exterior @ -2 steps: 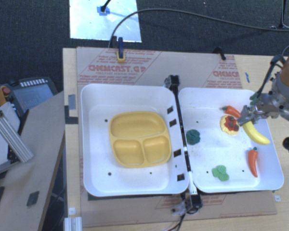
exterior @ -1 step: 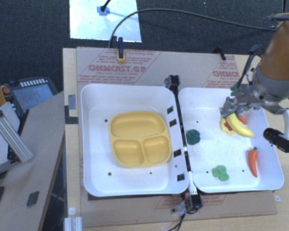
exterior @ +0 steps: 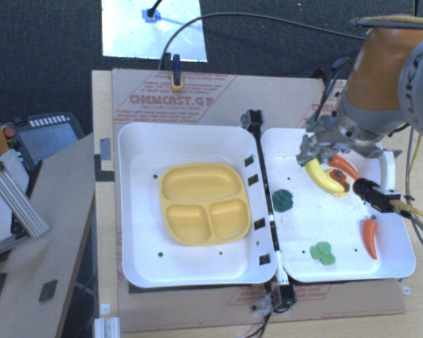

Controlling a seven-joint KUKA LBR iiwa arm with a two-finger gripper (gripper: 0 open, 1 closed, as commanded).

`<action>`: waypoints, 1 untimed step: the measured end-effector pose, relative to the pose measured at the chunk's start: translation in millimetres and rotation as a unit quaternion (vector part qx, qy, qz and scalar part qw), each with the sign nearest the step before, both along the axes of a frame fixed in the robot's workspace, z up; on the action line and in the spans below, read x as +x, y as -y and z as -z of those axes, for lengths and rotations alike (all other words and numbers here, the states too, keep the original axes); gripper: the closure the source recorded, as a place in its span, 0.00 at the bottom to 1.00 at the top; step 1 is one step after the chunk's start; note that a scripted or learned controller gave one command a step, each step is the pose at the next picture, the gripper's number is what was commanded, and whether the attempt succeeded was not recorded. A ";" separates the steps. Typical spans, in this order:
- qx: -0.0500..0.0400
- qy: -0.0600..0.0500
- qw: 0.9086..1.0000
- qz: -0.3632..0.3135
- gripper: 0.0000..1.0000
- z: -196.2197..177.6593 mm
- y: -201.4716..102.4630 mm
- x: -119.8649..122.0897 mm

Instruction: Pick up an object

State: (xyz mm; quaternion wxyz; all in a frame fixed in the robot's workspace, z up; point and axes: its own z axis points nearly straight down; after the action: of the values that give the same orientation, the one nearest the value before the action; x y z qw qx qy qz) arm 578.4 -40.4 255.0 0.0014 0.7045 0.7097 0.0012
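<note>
A yellow divided tray (exterior: 201, 204) sits in the left bin (exterior: 134, 210). In the right bin (exterior: 395, 259), the curved yellow banana (exterior: 323, 177), dark-tipped, runs from upper left to lower right just below the gripper (exterior: 317, 148), whose grip cannot be told.
</note>
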 end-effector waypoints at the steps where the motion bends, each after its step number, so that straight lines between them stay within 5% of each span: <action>1: 0.000 0.000 1.000 -0.001 1.00 16.5 -44.3 18.2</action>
State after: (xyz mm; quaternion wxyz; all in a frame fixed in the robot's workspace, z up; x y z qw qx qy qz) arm 596.6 3.9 238.4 0.0009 0.7041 0.7101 0.0012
